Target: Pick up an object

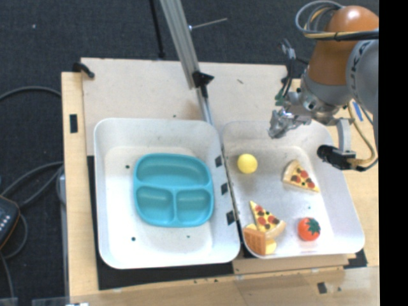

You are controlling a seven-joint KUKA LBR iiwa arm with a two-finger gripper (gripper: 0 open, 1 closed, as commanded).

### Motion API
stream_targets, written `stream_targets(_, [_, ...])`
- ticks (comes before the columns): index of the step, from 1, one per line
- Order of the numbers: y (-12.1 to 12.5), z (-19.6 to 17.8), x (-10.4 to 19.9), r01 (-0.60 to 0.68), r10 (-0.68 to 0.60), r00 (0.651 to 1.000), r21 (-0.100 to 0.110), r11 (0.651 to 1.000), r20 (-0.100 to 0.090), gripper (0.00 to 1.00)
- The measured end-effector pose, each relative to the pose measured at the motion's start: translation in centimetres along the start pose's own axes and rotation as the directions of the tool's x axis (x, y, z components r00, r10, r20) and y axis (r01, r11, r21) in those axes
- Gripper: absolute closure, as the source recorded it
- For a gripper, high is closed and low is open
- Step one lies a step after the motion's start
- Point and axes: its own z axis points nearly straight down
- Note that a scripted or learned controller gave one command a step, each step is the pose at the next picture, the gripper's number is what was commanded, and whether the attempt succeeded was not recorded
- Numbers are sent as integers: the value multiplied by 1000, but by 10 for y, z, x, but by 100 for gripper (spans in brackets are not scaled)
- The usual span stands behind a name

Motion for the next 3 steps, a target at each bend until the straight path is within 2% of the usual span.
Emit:
stream_targets(1, [2, -55, -2, 3, -3, 1000, 0, 1000, 0, 100])
stream_targets(2, [-2, -43, 46, 7, -6, 1000, 7, 1000, -2, 100])
stream_targets(3, [8, -45, 104, 8, -8, 1000, 5, 1000, -3, 100])
